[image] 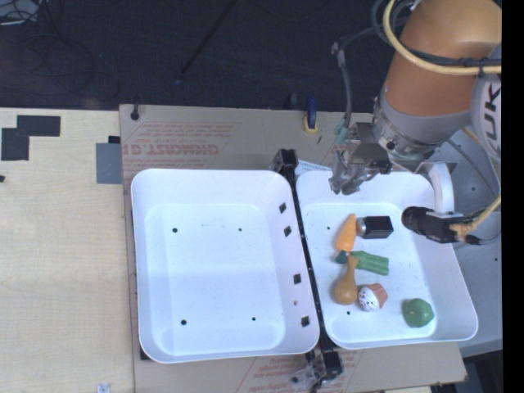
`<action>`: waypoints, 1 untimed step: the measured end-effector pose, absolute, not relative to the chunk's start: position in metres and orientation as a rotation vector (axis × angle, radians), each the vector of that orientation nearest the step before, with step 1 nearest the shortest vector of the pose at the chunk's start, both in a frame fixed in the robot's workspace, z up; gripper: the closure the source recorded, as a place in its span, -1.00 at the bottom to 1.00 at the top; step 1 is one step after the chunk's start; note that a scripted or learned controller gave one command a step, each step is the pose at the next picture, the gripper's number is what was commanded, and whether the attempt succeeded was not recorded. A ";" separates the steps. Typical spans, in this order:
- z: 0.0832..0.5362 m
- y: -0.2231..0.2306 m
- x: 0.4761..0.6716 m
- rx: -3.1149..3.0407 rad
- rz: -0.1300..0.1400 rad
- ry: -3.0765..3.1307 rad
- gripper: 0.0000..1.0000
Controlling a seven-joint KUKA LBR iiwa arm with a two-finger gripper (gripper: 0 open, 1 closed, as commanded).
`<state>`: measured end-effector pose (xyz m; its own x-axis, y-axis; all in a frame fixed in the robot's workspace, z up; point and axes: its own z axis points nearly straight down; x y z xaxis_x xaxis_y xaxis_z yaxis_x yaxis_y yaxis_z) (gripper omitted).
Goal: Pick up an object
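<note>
Just below the gripper (pixel 350 182), a carrot (pixel 346 232) and black block (pixel 377 227) are lying; whether it is clenched is unclear, so descending centred on one seems wise.

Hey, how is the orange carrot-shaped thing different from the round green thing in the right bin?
The orange carrot-shaped piece is long and tapered, while the green piece is short and rounded. The orange one lies near the middle of the right bin, beside a black block; the green one sits alone near the bin's front right corner. Colour differs too: orange against green. Both rest on the bin floor, away from the gripper.
</note>
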<state>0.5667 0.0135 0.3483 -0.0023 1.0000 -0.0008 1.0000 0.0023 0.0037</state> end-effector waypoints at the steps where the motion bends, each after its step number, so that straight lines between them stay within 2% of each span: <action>1: 0.354 0.048 0.513 2.220 -0.004 2.229 1.00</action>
